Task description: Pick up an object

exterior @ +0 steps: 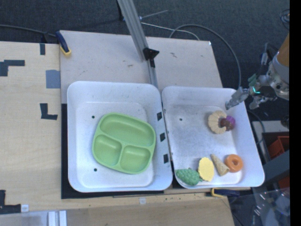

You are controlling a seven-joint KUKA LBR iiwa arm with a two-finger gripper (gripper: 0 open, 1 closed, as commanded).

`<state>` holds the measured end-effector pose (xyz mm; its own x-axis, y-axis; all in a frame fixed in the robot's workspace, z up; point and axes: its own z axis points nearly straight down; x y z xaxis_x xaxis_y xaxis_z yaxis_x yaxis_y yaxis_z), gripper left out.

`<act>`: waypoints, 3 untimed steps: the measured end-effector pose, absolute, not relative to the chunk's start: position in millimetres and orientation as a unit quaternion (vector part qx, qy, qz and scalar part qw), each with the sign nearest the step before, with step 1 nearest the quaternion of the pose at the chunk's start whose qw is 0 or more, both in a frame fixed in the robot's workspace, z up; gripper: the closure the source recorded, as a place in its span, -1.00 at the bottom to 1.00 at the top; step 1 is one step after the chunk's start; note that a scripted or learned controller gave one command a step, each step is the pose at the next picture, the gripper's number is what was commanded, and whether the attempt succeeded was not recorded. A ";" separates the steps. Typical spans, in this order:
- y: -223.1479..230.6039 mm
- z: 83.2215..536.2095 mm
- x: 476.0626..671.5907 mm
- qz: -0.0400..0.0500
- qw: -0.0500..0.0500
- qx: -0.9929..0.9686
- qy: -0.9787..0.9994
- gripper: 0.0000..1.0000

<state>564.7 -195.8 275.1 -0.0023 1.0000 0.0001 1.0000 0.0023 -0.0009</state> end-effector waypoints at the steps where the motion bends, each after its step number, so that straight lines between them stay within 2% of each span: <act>1: -185.6 217.5 565.1 0.002 0.003 -0.706 -0.708 -1.00; 3: -181.5 90.1 560.9 0.002 0.003 -0.707 -0.708 -1.00</act>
